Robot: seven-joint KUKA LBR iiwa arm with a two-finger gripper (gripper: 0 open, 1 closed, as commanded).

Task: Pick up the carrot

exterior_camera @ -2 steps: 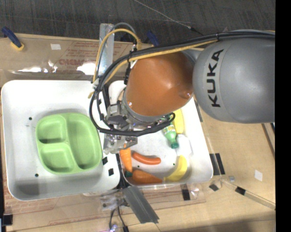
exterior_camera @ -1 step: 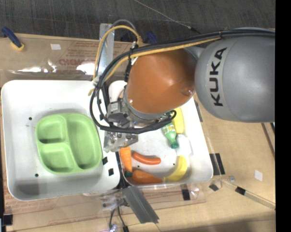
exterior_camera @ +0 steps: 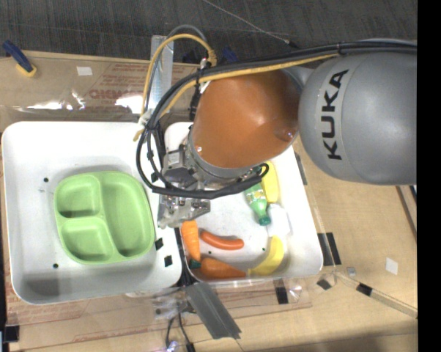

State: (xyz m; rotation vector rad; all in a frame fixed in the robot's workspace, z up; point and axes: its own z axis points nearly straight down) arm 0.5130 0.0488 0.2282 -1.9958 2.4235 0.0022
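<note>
The carrot is a short orange piece standing roughly upright along the left wall of the right bin, near its front. My gripper hangs directly above the carrot's upper end, at the bin's left wall, under the big orange wrist band. Its metal tip looks very close to the carrot, but whether they touch is unclear. Nothing is visibly lifted.
A red-orange pepper-like piece lies right of the carrot, and a longer orange piece lies by the front wall. Two yellow bananas and a green bottle sit further right. The left bin holds a green divided tray.
</note>
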